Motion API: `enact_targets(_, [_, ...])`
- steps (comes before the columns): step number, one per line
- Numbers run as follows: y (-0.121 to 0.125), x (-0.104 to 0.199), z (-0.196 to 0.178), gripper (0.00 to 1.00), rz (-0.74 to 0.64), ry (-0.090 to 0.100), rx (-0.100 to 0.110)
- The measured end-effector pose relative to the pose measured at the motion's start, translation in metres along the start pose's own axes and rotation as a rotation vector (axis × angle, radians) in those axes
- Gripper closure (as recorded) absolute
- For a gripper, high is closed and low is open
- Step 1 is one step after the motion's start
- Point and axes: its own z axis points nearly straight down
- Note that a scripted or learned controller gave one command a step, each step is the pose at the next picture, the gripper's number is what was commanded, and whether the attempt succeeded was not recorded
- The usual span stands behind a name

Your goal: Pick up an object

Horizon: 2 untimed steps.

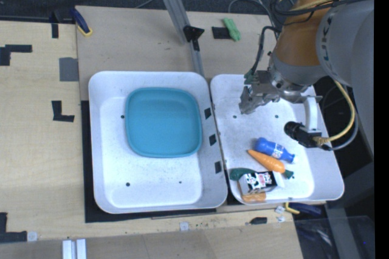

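The toys lie in a little pile below my hand, in the same bin, near its bottom edge. There is a blue bottle, an orange carrot touching it, and a small black and white box just under the carrot. My hand hangs above the bare top part of this bin. I cannot tell how it is set. I see nothing in it. Far off to one side, a blue plate sits in the other bin.

Even, perhaps overhead light; slightly soft.
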Motion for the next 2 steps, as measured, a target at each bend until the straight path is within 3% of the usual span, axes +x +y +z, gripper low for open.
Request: enact_targets(2, [0.003,0.106,-0.006,1.00,-0.001,0.000,0.001])
